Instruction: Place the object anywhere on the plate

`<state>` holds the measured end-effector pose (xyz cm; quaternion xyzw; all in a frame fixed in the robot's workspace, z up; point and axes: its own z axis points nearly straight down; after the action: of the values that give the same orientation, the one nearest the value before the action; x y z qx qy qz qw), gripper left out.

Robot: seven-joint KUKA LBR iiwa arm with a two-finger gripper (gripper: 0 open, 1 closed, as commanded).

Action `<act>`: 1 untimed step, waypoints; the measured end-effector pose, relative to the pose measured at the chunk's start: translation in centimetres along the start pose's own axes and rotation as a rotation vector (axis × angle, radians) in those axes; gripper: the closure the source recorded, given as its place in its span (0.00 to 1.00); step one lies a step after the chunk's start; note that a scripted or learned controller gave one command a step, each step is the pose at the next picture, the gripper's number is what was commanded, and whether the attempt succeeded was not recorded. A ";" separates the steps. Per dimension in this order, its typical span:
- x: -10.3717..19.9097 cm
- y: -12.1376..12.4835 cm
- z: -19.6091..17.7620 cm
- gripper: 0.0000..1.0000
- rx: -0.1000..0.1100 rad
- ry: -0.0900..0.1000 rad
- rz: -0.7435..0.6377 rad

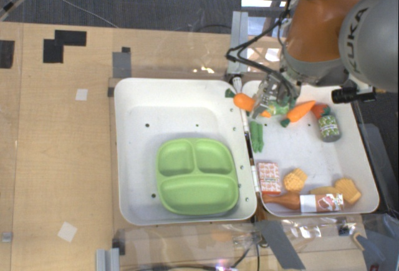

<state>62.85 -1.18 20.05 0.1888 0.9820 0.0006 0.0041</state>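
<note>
1. One step is in hand, by my reading: the pick. My gripper (269, 101) is low over the right bin (368, 201), at its upper left corner beside the wall shared with the left bin (124, 139).
2. I cannot tell whether it is spread or pinching; it blurs into the clutter.
3. Likeliest object: a small orange piece (244, 101) touching my gripper's left side. Whether it is gripped, I cannot say.
4. It looks rounded, smooth, bright orange.
5. A carrot (298, 111) lies just right of my gripper; a green vegetable (256, 135) lies just below it.
6. The plate (197, 176), green with three sections, sits well down and left of my gripper.
7. Next I need a sure hold, a lift over the wall, then travel down-left.
</note>
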 end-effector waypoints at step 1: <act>4.7 4.0 1.5 1.00 -0.002 0.003 -0.164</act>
<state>59.99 4.25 18.57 0.1079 0.9942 0.0015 0.0031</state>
